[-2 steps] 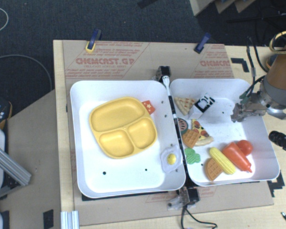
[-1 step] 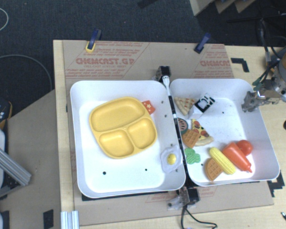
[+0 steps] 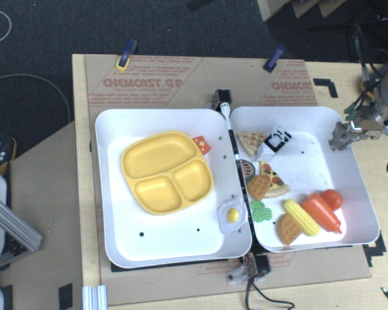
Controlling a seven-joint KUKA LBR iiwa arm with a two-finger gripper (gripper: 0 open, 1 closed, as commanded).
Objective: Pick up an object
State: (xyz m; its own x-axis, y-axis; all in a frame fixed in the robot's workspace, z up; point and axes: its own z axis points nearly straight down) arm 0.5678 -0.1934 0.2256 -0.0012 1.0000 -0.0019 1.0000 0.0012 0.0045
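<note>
Objects for picking, among them a corn cob (image 3: pixel 301 217), a red-orange toy (image 3: pixel 325 210), a waffle (image 3: pixel 286 229) and a pizza slice (image 3: pixel 249 141), are gathered in the right bin (image 3: pixel 349 148), within the arm's reach. A yellow divided plate (image 3: pixel 166 172) occupies the left bin (image 3: pixel 110 173). The pincer (image 3: pixel 341 136) is seen at the right bin's far right rim, nothing visibly held; its opening cannot be told.

Arm's end (image 3: pixel 375 112) is showing at 3 o'clock: light grey metal housing, a pale rounded block above it. Dark cables are looping over the top. Small grey gripper (image 3: pixel 339 137) is sitting at the tip; detail is blurring out.
</note>
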